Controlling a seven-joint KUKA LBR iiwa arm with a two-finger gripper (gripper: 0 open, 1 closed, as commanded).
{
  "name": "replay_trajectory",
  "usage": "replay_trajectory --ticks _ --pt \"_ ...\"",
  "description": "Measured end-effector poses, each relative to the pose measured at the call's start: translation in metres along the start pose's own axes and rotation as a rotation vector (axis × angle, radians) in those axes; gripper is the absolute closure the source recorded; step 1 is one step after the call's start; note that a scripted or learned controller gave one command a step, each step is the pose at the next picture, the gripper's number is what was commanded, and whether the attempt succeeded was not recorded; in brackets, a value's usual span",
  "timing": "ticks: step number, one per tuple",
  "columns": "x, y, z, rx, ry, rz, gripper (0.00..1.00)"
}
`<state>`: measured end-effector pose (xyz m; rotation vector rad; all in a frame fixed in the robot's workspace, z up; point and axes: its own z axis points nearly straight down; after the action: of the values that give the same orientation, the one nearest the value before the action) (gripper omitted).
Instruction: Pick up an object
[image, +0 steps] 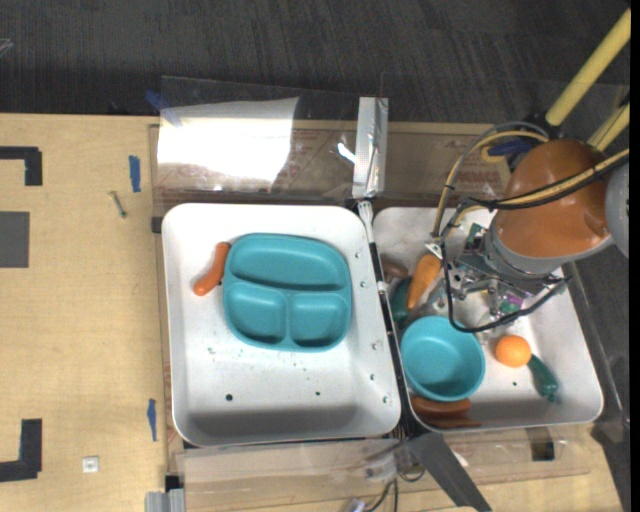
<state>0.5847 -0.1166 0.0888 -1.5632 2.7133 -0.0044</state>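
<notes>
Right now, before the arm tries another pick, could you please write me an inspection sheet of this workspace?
Surface: two shallow white bins, left bin and right bin, on a tan bench.
Job's things: left bin holds a teal divided plastic plate and an orange sausage-shaped toy touching its left edge. Right bin holds a teal round bowl, an orange ball, an orange carrot-shaped toy and a dark green piece.
Clutter: a brown object below the bowl, unclear.
Grippers: over the right bin; finger state cannot be judged.
Cables: black cables loop around the wrist.
Surroundings: dark floor.
</notes>
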Motion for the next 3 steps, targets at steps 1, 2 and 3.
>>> replay_trajectory --ticks 1,2,3 --pt "-0.003 -0.002 -0.013 0.008 -0.009 0.003 1.00" --pt "-0.003 -0.002 -0.012 0.006 -0.009 0.003 0.00" --pt "-0.009 0.007 0.000 0.003 0.002 0.060 0.00"
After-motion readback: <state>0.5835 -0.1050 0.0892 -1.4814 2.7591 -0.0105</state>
